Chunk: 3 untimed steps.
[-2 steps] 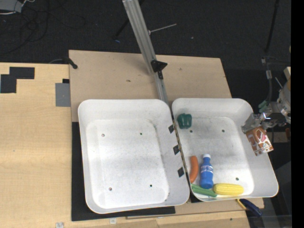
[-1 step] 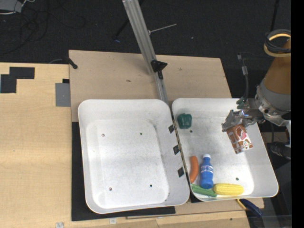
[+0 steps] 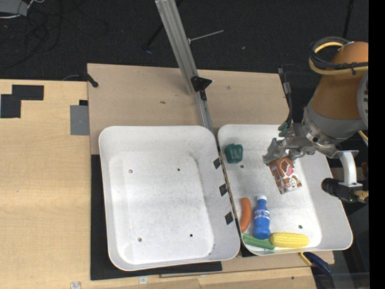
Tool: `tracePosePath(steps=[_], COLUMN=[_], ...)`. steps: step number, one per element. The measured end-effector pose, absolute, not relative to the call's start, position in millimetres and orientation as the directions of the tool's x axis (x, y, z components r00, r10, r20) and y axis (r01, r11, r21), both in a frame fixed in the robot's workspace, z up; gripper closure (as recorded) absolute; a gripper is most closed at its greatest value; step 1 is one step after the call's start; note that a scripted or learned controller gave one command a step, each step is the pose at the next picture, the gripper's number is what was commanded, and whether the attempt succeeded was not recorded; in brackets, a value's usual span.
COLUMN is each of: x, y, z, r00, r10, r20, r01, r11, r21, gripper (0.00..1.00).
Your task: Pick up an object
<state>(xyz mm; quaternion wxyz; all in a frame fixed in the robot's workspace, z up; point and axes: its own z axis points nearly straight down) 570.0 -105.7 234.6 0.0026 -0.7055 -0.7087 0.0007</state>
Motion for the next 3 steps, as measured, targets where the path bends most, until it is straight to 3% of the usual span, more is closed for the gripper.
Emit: tracePosePath(steps=[3], x=[581.6], y=[55.8], z=[219.9], r00=[-0.004], r10=[1.0], r20=[0.002], r01=[1.0], r11=[0.004], r21=[-0.004], gripper=[1.0])
